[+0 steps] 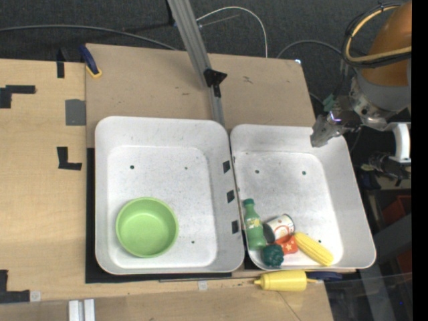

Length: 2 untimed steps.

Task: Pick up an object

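Observation:
My gripper hangs over the far right corner of the right bin, well away from the objects. Nothing shows between its tips. At the near edge of the right bin lie a green bottle, a small white and red can, a yellow corn cob and a dark green toy with a red piece. A green bowl sits in the near left part of the left bin.
A yellow mustard bottle lies on the bench just outside the right bin's near rim. A grey pole slants down to the bins' shared far edge. Cables run across the dark floor behind the bench.

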{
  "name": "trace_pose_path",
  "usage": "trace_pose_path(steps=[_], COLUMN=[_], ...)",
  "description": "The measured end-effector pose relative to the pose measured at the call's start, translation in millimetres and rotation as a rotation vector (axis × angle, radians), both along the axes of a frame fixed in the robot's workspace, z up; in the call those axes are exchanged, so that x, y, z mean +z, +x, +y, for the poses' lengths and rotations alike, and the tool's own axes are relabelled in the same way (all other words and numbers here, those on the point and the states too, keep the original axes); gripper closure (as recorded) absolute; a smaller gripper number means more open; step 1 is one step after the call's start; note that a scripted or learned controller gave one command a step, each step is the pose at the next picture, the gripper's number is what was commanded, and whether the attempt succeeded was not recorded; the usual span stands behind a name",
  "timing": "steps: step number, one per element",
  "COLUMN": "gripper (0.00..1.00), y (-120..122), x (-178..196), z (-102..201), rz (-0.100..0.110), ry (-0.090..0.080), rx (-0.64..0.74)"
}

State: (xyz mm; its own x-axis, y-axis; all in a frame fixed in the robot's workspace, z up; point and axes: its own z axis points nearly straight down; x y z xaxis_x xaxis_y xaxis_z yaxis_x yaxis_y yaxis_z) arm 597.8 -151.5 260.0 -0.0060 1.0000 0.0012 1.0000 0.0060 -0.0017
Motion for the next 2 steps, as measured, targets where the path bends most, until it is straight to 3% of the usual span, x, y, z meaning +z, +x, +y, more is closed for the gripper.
trace_pose_path(steps=[2], gripper=[1.0], y=[15.0], x=[-11.4], z=[96.7], rz=[-0.001], ry=[0.0], rx=[0.001])
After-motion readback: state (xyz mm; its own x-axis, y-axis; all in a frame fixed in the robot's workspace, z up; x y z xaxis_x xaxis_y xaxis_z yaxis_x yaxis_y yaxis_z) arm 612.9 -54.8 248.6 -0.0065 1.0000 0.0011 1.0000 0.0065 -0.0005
